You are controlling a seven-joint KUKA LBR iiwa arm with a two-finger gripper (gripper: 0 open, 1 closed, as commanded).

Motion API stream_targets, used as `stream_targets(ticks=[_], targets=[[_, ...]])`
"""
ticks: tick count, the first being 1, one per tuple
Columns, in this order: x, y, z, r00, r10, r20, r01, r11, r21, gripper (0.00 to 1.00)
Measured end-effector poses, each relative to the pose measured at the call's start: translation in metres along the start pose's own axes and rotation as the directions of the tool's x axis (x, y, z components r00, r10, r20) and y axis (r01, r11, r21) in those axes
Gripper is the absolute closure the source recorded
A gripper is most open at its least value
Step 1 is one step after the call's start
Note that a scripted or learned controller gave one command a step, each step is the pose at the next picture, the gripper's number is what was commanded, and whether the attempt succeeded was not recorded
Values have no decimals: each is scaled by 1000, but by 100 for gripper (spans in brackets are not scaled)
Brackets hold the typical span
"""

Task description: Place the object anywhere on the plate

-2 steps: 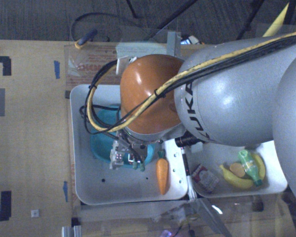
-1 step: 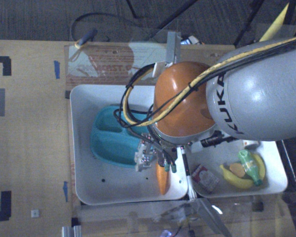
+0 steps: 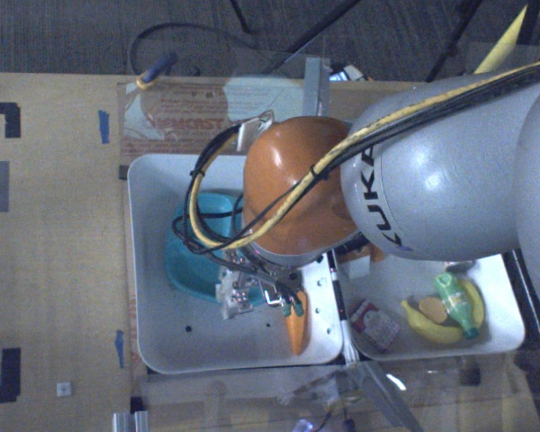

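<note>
Carrot [image 3: 295, 331] is lying in the left bin [image 3: 153, 331], near its front right corner, orange body with a bit of green at the top end. It's sitting on the bin floor, off the blue plate [image 3: 187, 268], which is resting further left in the same bin and is partly being covered by the arm's orange band [image 3: 292, 192]. The tool [image 3: 252, 295] is hanging just beside the carrot's top end, between it and the plate, but honestly the metal bits are too cluttered to tell what the tool is doing, and nothing is clearly sitting in it. So the placing looks like it's not done yet: the carrot would need grabbing, lifting and moving left over to the plate. Over in the right bin [image 3: 504, 331] a banana [image 3: 427, 324], a green bottle [image 3: 459, 302] and a small packet [image 3: 374, 322] are just sitting around, not part of this.
</note>
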State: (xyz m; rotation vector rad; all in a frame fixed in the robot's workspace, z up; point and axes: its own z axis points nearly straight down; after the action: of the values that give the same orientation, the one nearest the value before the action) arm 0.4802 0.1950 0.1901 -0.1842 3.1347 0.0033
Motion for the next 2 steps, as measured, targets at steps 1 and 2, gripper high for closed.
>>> stream_targets(ticks=[1,2], targets=[[-37,2,-86,991,134,1,-134,991,1,100],[4,-38,-12,988,153,-3,-153,988,2,100]])
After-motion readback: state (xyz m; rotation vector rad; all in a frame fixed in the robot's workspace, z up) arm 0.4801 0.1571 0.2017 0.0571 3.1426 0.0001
